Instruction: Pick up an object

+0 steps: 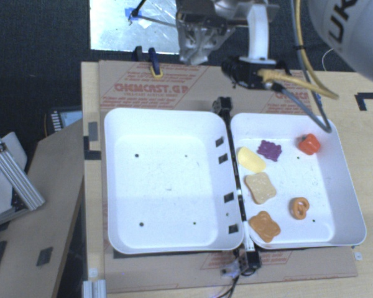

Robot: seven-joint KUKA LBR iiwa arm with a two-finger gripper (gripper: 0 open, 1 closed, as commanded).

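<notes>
From the camera view above the desk (62,166), two shallow white bins sit side by side on a cardboard sheet (150,87). The left bin (165,179) has a bare floor with a few small dark marks. The right bin (336,191) carries everything there is to pick. A yellow piece (251,160) lies against the divider between the bins, with a purple piece (270,149) just beside it. A tan, toast-shaped piece (260,187) lies below those, and an orange-brown lump (264,226) sits near the front edge. A small pretzel-shaped piece (299,208) and a red-orange piece (309,144) lie apart toward the far side.

The claw (196,42) hangs at the top of the frame, beyond the back rim of the bins and well above the cardboard — nowhere near any object. From this slant I cannot tell whether it is released or clenched, and nothing shows in it. Yellow and grey cables (298,85) trail from the wrist over the back corner of the right bin.

The arm looks parked clear of the bins, likely so the camera has an open look at the contents — the pick seems not yet begun. The pieces at the divider are crowded, so the two lone ones look like easier targets.
</notes>
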